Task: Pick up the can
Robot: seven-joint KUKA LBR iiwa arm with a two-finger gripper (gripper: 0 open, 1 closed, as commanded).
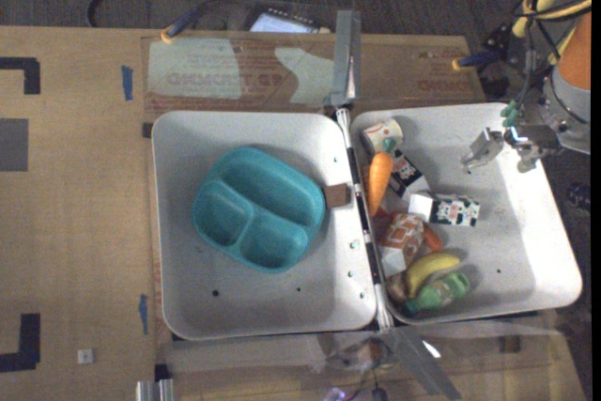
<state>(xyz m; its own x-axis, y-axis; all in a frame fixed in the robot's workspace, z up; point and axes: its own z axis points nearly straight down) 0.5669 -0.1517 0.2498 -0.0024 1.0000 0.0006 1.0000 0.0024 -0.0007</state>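
The can (382, 134) is a small white and orange cylinder lying at the far left corner of the right bin (535, 239), against the divider. Just below it lies a carrot (377, 181). My gripper (503, 150) hangs over the far right part of the same bin, well to the right of the can and apart from it. Its fingers are spread open with nothing between them.
Along the right bin's left side lie two black-and-white cartons (445, 209), a red packet (406, 232), a banana (431, 268) and a green bottle (438, 291). A teal divided plate (258, 207) sits in the left bin (178, 286).
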